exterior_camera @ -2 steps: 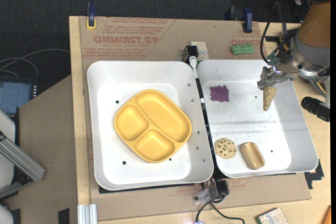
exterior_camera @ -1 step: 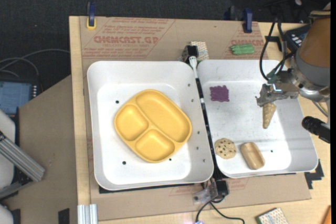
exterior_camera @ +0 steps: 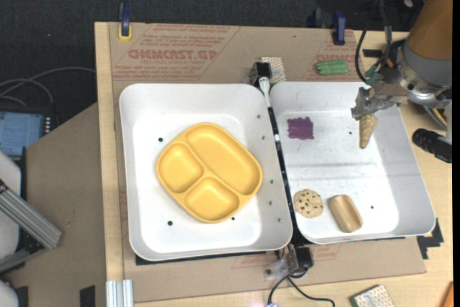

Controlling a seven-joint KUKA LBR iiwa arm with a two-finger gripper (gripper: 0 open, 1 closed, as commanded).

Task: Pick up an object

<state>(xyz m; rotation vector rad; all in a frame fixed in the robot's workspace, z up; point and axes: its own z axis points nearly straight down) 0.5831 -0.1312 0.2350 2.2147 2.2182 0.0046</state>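
My gripper (exterior_camera: 369, 111) hangs over the far right part of the right bin (exterior_camera: 410, 176). A tan cone-shaped toy (exterior_camera: 366, 133) points down from between its fingertips, wide end up, and the fingers are shut on that end. Lower in the same bin lie a flat purple piece (exterior_camera: 300, 128), a chocolate-chip cookie (exterior_camera: 308, 203) and a brown bread roll (exterior_camera: 345, 213). A yellow three-compartment plate (exterior_camera: 208, 171) lies in the left bin (exterior_camera: 136, 154).
A small green object (exterior_camera: 332, 68) lies on the cardboard behind the right bin. The two bins meet at a raised rim (exterior_camera: 274, 147). Cables hang near the arm's wrist at the right. A black part (exterior_camera: 433, 143) juts in beside the right bin's edge.
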